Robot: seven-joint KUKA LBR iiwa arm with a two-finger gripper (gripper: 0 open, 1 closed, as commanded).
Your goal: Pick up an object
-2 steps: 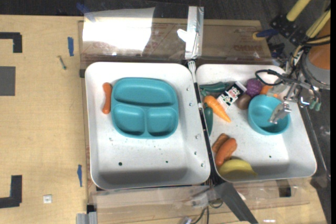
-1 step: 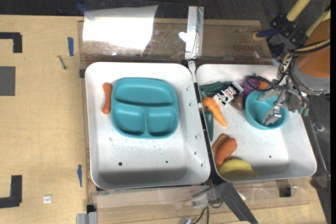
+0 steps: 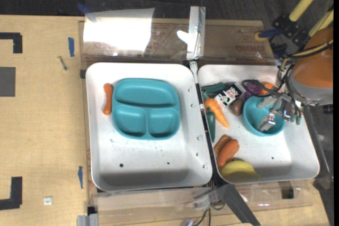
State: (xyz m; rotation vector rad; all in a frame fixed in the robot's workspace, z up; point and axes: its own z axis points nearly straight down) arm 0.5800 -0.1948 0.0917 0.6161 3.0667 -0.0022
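Left bin point(image 3: 95, 129): open floor along the front edge and in both front corners, wide enough to pass. Middle taken by a teal divided tray point(image 3: 145, 107), with an orange sausage-shaped toy point(image 3: 107, 98) just beside its left side, near the left wall.

Right bin point(image 3: 302, 161): clear white floor across the front right corner and along the front edge. Left wall crowded by a carrot point(image 3: 217, 112), an orange-red piece point(image 3: 226, 150) and a yellow piece point(image 3: 238, 168) towards the front left corner. Back edge cluttered with small toys. Teal bowl point(image 3: 254, 116) near the right wall, with the gripper point(image 3: 271, 119) low over it and cables above.
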